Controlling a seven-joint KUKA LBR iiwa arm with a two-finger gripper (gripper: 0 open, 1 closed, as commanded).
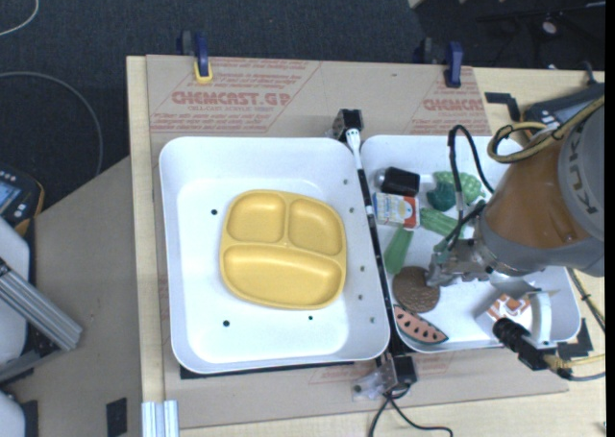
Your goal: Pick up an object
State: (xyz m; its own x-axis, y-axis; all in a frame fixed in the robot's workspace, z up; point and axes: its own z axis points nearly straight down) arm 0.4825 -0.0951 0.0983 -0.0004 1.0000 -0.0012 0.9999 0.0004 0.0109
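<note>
In the right bin, a brown round cookie lies flat beside a watermelon slice, below a small white bottle and green toys.

One fixed camera looks down at a slant from above the bench, far enough back to take in both white bins: the left bin well clear of the gripper, the right bin under it. The arm enters from the right. Dark floor fills the frame's far side.
</note>
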